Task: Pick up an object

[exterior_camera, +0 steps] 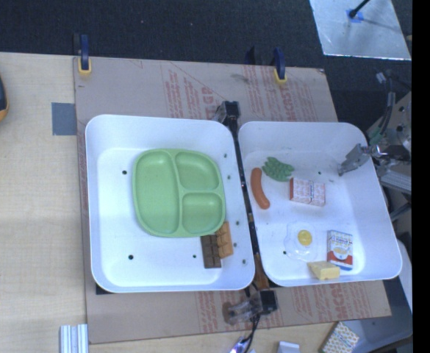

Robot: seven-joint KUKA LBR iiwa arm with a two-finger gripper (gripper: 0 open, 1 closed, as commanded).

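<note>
Pale wooden bench [31, 219] (cardboard sheet [200, 87] clamped on top) against dark carpet [163, 13].

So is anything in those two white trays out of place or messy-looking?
Nothing spilled or broken. The green divided plate sits slightly askew in the left bin, a brown chocolate bar against its corner. Toy foods lie scattered in the right bin.

One fixed camera, high above the pale wooden worktop [31, 197]

It looks down at a slant, far enough to frame both shallow white plastic bins [97, 197] side by side.
</note>
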